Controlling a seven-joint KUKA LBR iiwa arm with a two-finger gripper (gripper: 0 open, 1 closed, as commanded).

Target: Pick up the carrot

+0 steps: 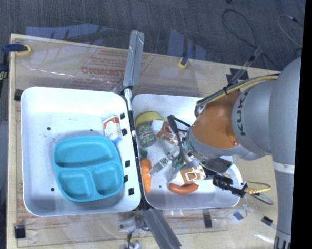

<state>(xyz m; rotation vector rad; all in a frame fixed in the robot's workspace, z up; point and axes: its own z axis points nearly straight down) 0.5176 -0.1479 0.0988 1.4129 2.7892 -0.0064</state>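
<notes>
The carrot [145, 177] is a short orange piece lying along the left wall of the right bin [214, 204], near its front corner. My gripper [163, 164] hangs low in the right bin, just right of and slightly behind the carrot, and nothing shows held in it. The grey arm with its orange band [219, 128] covers the middle and right of that bin.
A blue divided plate [87, 167] and a small red-and-white carton [111, 127] lie in the left bin [40, 114]. In the right bin, a yellow item [148, 117], a green-labelled can [146, 136], small cartons [193, 174] and a sausage [183, 189] crowd around the gripper.
</notes>
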